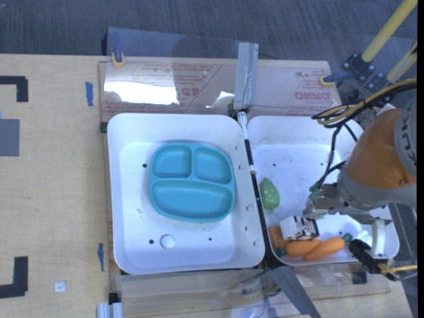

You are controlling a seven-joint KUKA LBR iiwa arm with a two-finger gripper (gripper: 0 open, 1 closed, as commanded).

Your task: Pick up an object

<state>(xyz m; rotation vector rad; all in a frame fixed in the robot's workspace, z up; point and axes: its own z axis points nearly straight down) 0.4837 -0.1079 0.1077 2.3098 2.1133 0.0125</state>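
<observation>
Can't tell what the gripper (306,226) is doing since the arm's wrist covers most of it, low in the right bin (291,144) just above smooth orange carrots (317,248), bumpy green lump (269,194) nearby, glossy blue divided plate (192,181) in the left bin (126,197).

A divided plate (192,181) lies in the left bin (126,244). In the right bin (291,138), a lettuce leaf (269,194) sits at 9 o'clock and carrots (317,248) at 6.

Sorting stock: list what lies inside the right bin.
Inside the right bin: a green leafy piece, orange carrots at the near edge, and the gripper above them. The arm covers the bin's right side.
</observation>
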